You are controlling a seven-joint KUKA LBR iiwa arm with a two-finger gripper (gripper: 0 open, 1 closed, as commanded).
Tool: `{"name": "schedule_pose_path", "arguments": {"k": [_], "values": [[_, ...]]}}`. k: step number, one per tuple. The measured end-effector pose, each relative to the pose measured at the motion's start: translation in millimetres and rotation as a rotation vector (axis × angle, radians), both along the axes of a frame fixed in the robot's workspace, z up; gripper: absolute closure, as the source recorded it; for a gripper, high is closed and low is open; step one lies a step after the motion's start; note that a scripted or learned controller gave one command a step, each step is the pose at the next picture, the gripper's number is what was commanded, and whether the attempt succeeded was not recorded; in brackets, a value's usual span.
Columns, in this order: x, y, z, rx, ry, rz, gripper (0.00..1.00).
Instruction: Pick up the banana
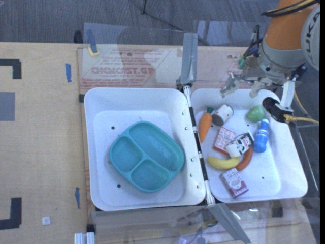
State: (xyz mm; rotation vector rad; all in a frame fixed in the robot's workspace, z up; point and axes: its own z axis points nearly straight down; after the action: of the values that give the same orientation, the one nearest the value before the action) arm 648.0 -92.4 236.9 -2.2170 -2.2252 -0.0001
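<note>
The yellow banana [223,162] lies in the right bin [292,179], towards its front, amid other toys. A red sausage [246,158] touches its right end and a small white carton [239,146] sits just behind it. My gripper [242,88] hangs over the back rim of the right bin, well behind the banana. Its fingers are spread open with nothing between them.
An orange carrot [204,126], a white cup [222,114], a green toy [256,113], a blue bottle [261,136] and two red-and-white cartons [234,182] share the right bin. A teal divided plate [147,156] lies in the left bin [96,116].
</note>
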Motion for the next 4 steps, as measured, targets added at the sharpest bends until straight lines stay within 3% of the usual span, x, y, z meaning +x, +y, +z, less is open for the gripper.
{"name": "schedule_pose_path", "arguments": {"k": [1,2,3,4], "values": [[-72.3,-52.3,-88.0,-0.001,-0.001,0.071,0.00],[-161.6,-37.9,-148.4,-0.002,-0.010,0.285,0.00],[-167.0,-12.3,-138.3,-0.003,-0.005,0.575,0.00],[-163.5,-15.1,-147.2,-0.009,-0.014,1.000,0.00]]}}
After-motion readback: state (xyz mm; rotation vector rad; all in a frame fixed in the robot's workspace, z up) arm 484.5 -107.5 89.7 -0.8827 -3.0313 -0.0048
